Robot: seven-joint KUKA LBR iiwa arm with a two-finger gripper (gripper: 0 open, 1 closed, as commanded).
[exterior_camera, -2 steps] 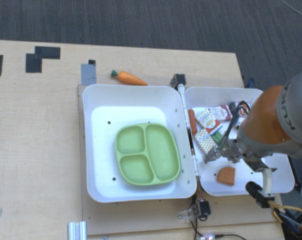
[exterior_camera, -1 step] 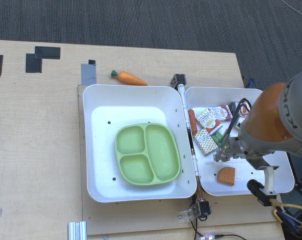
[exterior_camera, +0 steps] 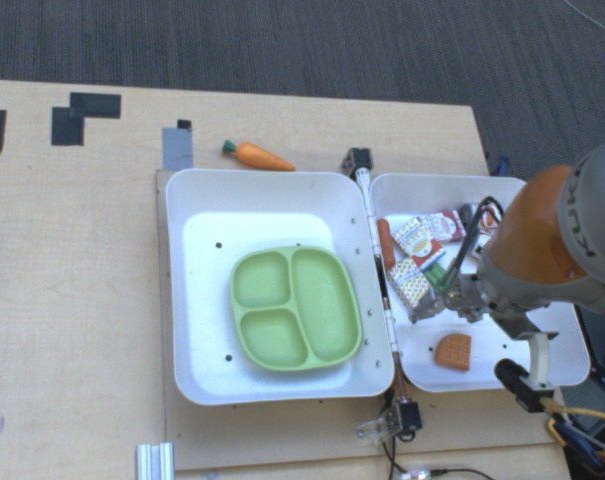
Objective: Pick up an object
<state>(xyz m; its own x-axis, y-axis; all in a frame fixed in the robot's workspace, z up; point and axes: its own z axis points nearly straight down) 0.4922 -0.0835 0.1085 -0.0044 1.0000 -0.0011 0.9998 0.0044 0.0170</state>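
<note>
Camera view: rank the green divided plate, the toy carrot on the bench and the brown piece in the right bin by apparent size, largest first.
1. green divided plate, by far the largest.
2. toy carrot.
3. brown piece; it is shorter but wider than the carrot, so ranks 2 and 3 are close.

My arm [exterior_camera: 582, 218]: smooth rounded casing in mid grey, matte, with soft highlights.

My band [exterior_camera: 527, 233]: broad orange collar just above my hand, curved and glossy, paler orange where light strikes its upper edge.

My wrist housing [exterior_camera: 512, 288]: grey cylindrical section directly behind my hand, its lower rim in shadow.

My hand [exterior_camera: 447, 293]: dark grey to black metal parts, small and angular, much of the detail too blurred to list.

My cable [exterior_camera: 477, 223]: thin black lead, looped beside the orange band and running down toward my hand.

My side fitting [exterior_camera: 527, 373]: white bracket with a black rounded end, set below and behind my hand.
</note>
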